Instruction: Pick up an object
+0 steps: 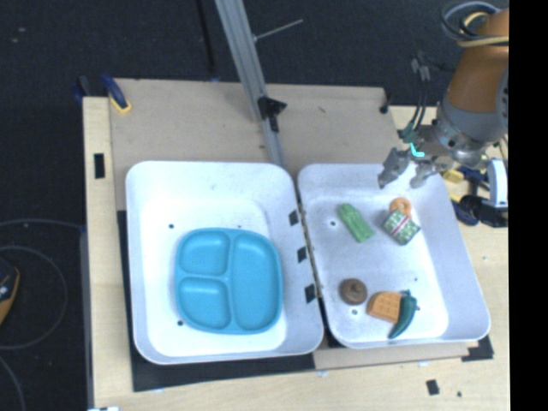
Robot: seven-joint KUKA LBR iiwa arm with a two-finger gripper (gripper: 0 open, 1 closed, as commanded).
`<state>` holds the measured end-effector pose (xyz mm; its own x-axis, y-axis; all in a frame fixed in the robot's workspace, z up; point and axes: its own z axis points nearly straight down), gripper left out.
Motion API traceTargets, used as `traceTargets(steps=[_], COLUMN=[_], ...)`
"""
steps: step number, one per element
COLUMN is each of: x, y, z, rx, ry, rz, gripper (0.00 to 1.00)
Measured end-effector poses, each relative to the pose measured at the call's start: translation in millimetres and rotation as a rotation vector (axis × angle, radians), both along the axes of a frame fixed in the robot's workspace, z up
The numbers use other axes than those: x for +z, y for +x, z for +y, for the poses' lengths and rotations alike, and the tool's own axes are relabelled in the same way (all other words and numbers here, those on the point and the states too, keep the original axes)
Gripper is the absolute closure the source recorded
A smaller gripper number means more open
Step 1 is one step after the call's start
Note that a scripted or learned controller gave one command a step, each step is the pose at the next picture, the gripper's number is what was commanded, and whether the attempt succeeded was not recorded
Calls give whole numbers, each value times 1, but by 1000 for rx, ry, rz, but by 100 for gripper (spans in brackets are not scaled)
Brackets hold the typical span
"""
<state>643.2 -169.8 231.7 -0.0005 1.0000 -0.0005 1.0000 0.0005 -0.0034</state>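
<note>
My gripper [404,175] hangs over the far edge of the right bin [462,268], open, with nothing between its fingers. Just below it in that bin lie a small green and white carton with an orange piece on top [400,223] and a green oblong piece [354,222]. Nearer the front of the bin sit a brown round piece [353,292], an orange block [384,305] and a dark green pepper-shaped piece [403,314].
The left bin [150,195] holds a blue divided plate [229,280]. A metal pole [244,54] slants up from between the bins at the back. The wooden bench [188,118] lies bare behind the bins.
</note>
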Motion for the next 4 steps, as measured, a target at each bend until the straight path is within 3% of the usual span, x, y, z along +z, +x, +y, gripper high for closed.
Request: traceTargets(steps=[1, 3, 4], x=[3, -120, -130], y=[1, 6, 6], z=[0, -1, -2], rx=[1, 3, 3], ry=[-1, -1, -2], rz=[-5, -3, -4], gripper=[0, 0, 0])
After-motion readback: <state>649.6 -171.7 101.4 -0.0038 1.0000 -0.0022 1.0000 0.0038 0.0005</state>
